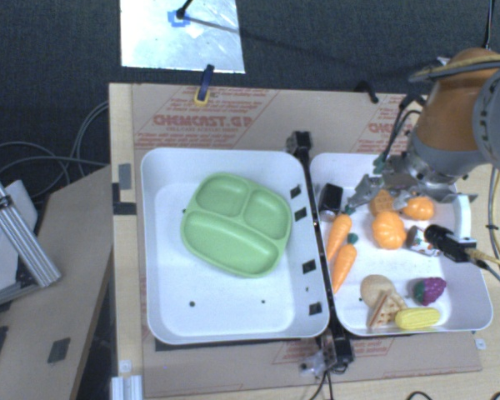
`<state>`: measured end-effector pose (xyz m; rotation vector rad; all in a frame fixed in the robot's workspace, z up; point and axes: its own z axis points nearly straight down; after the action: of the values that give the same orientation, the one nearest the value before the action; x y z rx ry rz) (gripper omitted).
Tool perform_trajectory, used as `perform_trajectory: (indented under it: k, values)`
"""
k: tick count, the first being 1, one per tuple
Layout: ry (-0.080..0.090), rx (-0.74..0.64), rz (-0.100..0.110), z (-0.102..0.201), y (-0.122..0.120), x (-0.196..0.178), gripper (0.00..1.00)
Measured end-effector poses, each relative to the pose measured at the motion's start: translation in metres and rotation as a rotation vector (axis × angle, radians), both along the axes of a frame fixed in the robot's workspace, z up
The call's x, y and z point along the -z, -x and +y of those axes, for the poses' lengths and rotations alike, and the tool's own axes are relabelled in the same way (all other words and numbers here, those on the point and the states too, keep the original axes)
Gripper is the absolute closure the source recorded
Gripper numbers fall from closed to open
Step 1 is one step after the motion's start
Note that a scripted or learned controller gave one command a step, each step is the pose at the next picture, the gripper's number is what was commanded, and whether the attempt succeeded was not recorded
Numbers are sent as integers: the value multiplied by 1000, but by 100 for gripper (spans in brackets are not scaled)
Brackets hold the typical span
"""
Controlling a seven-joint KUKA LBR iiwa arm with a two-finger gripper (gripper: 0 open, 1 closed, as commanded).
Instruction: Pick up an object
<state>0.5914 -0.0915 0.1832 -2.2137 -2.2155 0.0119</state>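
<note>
- Camera view: the grey arm (471, 115), orange-banded above the wrist, reaches in from the right over the far side of the right bin (481, 305).
- The gripper (369, 187) sits low over the far left part of that bin; from this slant I cannot tell whether it is released or clenched.
- An orange ridged piece (382, 201) lies just beside the gripper's tip, on its near side, and may be touching it.
- A round orange fruit (389, 230) lies just nearer than the ridged piece, with a smaller orange fruit (418, 208) to its right.
- A black block (330, 197) stands by the bin's left wall, near the gripper.
- Two carrots (340, 248) lie one after the other along the left wall, green tops toward the middle.
- In the near part lie a tan bread roll (375, 287), a waffle wedge (386, 311) leaning on it, a yellow corn cob (417, 317) and purple grapes (430, 289).
- The left bin (162, 307) holds a green divided plate (236, 223), slightly tilted, well apart from the gripper.
- Both bins rest on a cardboard sheet (233, 115) with red print laid over the table (75, 248).
- A shiny square panel (150, 23) lies beyond the sheet.
</note>
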Motion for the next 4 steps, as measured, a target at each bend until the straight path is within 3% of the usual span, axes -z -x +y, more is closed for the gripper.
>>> perform_trajectory:
  k: [1, 3, 4]
  values:
    - [1, -2, -13, 0, -3, -7, 0]
    - [1, 0, -13, -7, -5, 97, 0]
    - [1, 1, -14, -7, -6, 98, 0]
